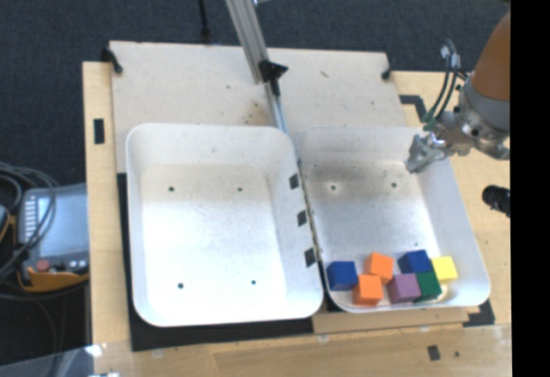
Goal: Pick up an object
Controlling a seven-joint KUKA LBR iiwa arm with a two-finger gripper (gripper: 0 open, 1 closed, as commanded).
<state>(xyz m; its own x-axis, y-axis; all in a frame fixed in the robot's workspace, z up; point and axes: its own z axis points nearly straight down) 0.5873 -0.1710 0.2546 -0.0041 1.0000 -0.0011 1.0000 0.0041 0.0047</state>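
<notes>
From my seat the pick looks barely begun. The grey two-finger gripper (pixel 418 152) hangs over the far right rim of the right-hand shallow white bin (pixel 361 195), with nothing between it and the bin floor that I can make out. Whether it is spread or pressed together I cannot tell; it reads as one small pale blur at this angle. The grey arm with its orange band (pixel 491 66) comes in from the right edge behind it.

Everything worth picking sits at the near end of that same bin, huddled in a tight cluster against the front wall: a blue cube (pixel 342 274), two orange cubes (pixel 381 264) (pixel 369 289), a purple cube (pixel 403 288), a green cube (pixel 429 284), a darker blue cube (pixel 416 261) and a yellow cube (pixel 444 269). They touch or nearly touch one another (tight quarters for a clean pinch, I'd judge).

The claw is well apart from that cluster, at the opposite end of the bin and off to its right side. So nothing is lifted; the approach, descent, closing and raising all remain. The yellow cube, at the cluster's right edge, seems the most exposed candidate. The left-hand white bin (pixel 215 221) holds no cubes.
</notes>
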